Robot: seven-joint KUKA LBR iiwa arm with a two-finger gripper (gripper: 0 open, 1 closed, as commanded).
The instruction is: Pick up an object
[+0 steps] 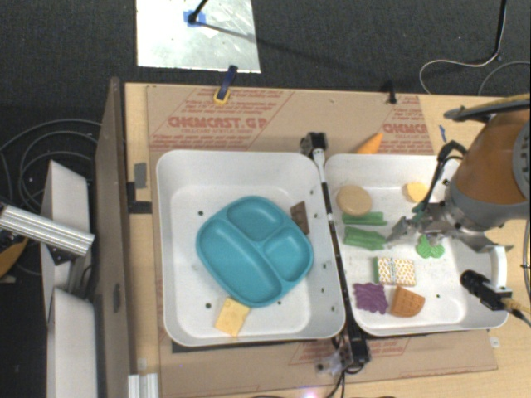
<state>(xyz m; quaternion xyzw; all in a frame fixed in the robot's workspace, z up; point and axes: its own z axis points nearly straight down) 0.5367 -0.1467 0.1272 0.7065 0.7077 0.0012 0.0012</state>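
My gripper (417, 222) hangs low over the middle of the right bin (465, 322), reaching in from the right. Just under it and to its right lies a small green leafy piece (430, 248). To its left lie two green bean-like pieces (364, 237), and a round tan cookie (354, 199) lies further back. A yellow piece (416, 191) sits behind the gripper. Toward the front lie a pale dotted cracker (395, 269), a purple cluster (370, 297) and an orange-brown wedge (406, 303). Nothing can be seen held in the gripper.
The left bin (178, 222) holds a teal divided plate (253, 249), a yellow block (231, 317) at the front and a small brown piece (300, 218) by the divider. An orange carrot-like piece (371, 143) lies on the cardboard behind the bins.
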